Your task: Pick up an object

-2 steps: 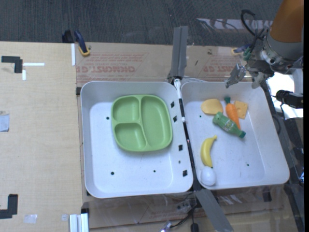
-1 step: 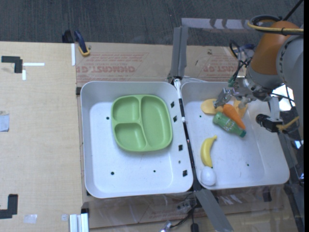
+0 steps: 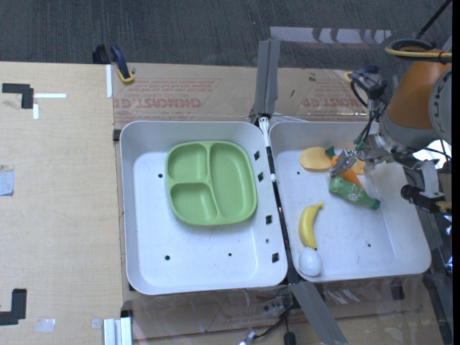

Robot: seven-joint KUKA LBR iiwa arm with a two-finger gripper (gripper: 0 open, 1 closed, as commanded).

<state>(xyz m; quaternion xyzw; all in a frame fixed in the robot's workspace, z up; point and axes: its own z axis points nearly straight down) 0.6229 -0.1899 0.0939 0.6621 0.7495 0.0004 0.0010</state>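
My gripper [image 3: 350, 159] is low in the right bin [image 3: 402, 254], near its back. It sits right over a small orange object [image 3: 348, 172] with a green tip. A green bottle-like object [image 3: 353, 193] lies just in front of it. A flat yellow-orange piece [image 3: 313, 158] lies to its left. Nearer the front, a yellow banana [image 3: 309, 223] lies close to the bin's left wall, with a white egg-shaped object [image 3: 310, 261] below it. Whether the gripper grips the orange object cannot be seen.
The left bin [image 3: 144, 250] holds a green divided plate [image 3: 211, 182] in its back half. A grey divider [image 3: 267, 85] rises behind the two bins. The arm's grey and orange wrist [image 3: 417, 92] hangs over the right bin's back right corner.
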